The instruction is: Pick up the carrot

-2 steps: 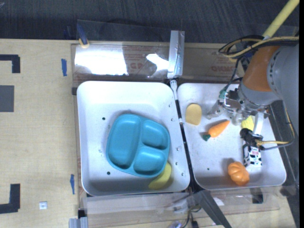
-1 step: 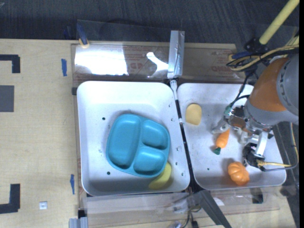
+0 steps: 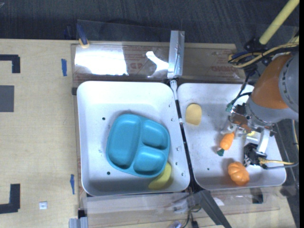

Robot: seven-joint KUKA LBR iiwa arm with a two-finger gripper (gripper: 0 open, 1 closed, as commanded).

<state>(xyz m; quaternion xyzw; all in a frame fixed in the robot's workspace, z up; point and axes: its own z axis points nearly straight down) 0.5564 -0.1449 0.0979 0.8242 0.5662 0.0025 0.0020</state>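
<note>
The carrot point(image 3: 226, 142) is small and orange with a green stem end. It lies tilted in the right bin point(image 3: 209, 175), stem end pointing down-left. My gripper point(image 3: 238, 126) hangs over the right bin, right at the carrot's upper end. The grey arm with its orange band point(image 3: 268, 87) comes in from the right above it. Whether the gripper touches the carrot is unclear from this angle.
An orange fruit-like item point(image 3: 238, 172) sits near the right bin's front wall. A pale yellow round item point(image 3: 193, 113) lies at that bin's upper left. The left bin point(image 3: 90, 103) holds a blue divided plate point(image 3: 137, 144) with a yellow item point(image 3: 163, 177) tucked under its lower right edge.
</note>
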